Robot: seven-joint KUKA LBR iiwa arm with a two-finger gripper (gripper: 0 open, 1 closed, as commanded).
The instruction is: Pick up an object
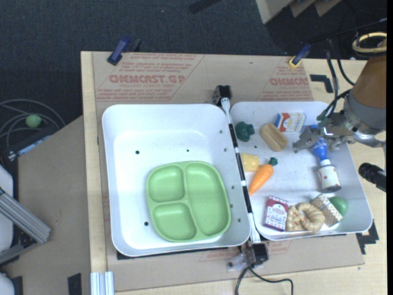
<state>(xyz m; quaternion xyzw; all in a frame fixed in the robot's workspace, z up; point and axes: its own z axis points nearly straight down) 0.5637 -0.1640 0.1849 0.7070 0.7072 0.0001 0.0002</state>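
The claw [316, 135] sits low over the upper right part of the right-hand shallow white bin [362, 189], its metal fingers splayed out toward the picture's left; whether they stand wide or narrow I cannot tell, and nothing shows between them. Directly below it lies the nearest candidate for the pick, a small white bottle with a blue cap and a brown label band [325, 166]. The bottle lies on its side on the bin floor, its long axis running roughly up and down the picture, cap end toward the claw and seemingly just under or touching it, base end pointing at the bin's lower rim. So the grasp, as I judge it, calls for closing across the bottle's short width.

Just left of the claw, a tan bread-roll-shaped toy [273, 136] and a small white carton with red and blue print [290, 121] lie near, apart from the bottle. An orange plastic carrot [261, 176] lies well to the lower left.

The arm reaches in from the right; its orange band [373, 85] shows above the grey wrist, with the wrist leaning left over the bin's right wall.
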